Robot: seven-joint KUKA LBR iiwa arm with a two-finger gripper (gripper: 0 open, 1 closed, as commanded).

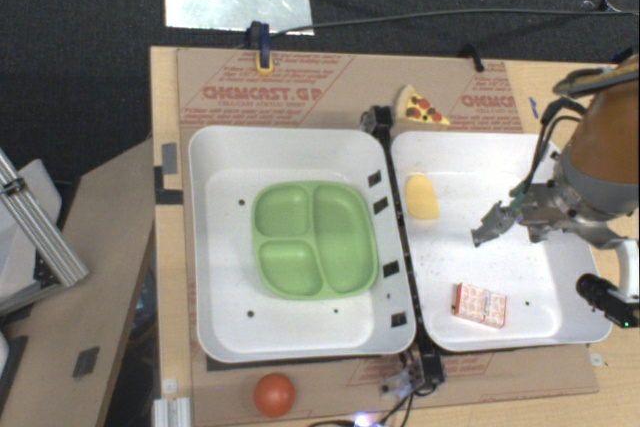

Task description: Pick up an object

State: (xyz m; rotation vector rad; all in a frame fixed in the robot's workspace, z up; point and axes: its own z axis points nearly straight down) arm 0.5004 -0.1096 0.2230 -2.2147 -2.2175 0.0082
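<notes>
A: What takes up the most room on the bench?

B: The two shallow white plastic bins side by side on a brown cardboard sheet (300, 80). The left bin (215, 215) holds a light green plastic tray with three compartments (314, 239), lying flat near its middle. The right bin (560, 310) has the grey arm with the orange band (605, 150) reaching in over it from the right.

A: And the gripper?

B: The grey two-finger gripper (487, 230) hangs over the middle of the right bin, pointing left. I cannot tell how far its fingers are spread; they blur into one dark shape. Nothing is visibly between them.

A: What could be picked up in there?

B: A pale yellow rounded block (422, 197) lies near the right bin's left wall, left of the gripper and apart from it. A small flat pink and white patterned packet (480, 304) lies near the front wall, below the gripper.

A: Anything outside the bins?

B: An orange-red ball (274, 394) on the cardboard in front of the left bin, and a toy pizza slice (421, 107) just behind the right bin.
</notes>
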